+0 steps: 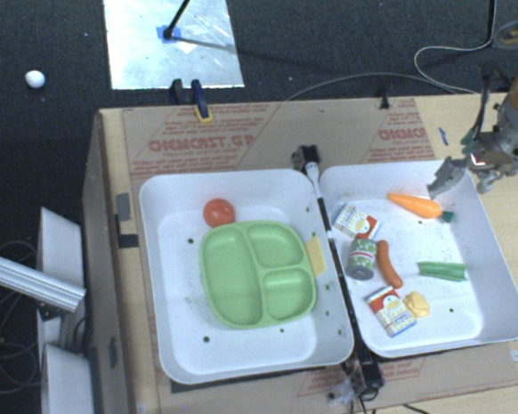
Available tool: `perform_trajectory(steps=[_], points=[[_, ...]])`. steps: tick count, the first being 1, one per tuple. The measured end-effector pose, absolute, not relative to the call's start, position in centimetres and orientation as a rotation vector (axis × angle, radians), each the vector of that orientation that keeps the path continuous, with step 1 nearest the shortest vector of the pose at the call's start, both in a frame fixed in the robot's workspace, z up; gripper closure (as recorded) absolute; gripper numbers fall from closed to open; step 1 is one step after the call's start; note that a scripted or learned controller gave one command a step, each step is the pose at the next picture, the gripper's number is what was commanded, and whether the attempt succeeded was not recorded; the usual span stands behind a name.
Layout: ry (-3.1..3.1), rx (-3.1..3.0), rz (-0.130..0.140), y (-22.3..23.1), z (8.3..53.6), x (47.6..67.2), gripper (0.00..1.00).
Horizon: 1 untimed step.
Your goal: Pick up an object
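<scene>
Claw point(453, 177), fingers spread, hovers beside tapered orange carrot point(414, 205) in glossy right bin point(502, 290).

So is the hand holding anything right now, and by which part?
Nothing is held. The hand hangs above the right bin's far edge, beside the carrot, with nothing between its fingers.

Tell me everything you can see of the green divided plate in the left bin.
The green divided plate looks like matte light-green plastic, a rounded rectangle with three recesses: one long one on its left side, two smaller ones on its right. It lies flat, upright, slightly rotated, near the middle of the left bin. A red tomato-like ball sits at its upper-left rim, and a yellow piece lies against its right edge.
</scene>
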<state>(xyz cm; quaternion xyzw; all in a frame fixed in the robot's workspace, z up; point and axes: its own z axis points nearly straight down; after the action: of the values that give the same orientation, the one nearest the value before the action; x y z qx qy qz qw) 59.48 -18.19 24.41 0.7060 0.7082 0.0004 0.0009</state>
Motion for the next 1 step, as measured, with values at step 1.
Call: perform_trajectory(steps=[1], points=[[2.227, 2.216, -0.001, -20.64, 14.29, 64.90, 0.00]])
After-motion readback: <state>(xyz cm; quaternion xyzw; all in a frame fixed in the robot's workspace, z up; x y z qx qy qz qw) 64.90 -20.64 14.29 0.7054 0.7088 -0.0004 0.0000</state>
